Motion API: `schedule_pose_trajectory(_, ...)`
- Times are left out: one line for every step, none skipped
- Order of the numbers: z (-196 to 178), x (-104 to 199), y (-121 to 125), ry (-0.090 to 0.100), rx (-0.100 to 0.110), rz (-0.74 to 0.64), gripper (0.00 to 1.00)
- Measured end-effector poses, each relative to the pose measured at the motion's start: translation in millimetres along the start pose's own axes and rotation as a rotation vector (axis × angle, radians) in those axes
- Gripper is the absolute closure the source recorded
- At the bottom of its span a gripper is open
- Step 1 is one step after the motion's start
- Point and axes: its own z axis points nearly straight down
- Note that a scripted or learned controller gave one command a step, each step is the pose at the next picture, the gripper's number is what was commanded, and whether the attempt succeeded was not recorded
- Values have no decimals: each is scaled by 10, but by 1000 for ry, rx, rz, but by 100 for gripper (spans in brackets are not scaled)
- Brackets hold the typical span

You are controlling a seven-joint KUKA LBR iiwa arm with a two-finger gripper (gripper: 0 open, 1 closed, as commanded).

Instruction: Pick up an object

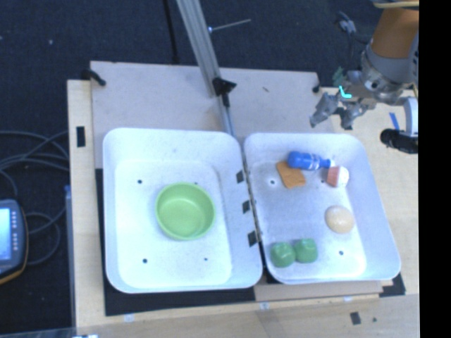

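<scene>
Hand [332,115] open above right bin [377,210] corner.

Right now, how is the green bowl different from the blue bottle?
The green bowl is round and stands upright, open side up; the blue bottle is long and lies on its side. The bowl looks much wider than the bottle. The bowl sits by itself in the left bin; the bottle shares the right bin with other things, next to an orange block. Both rest on a bin floor, away from the gripper.

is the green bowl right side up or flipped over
Right side up: the green bowl shows its open hollow and rim facing the camera, sitting in the left bin.
</scene>
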Motion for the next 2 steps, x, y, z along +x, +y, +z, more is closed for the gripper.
schedule_pose_trajectory(0,0,0,0,0,0,0)
schedule_pose_trajectory(624,16,-37,0,6,0,0)
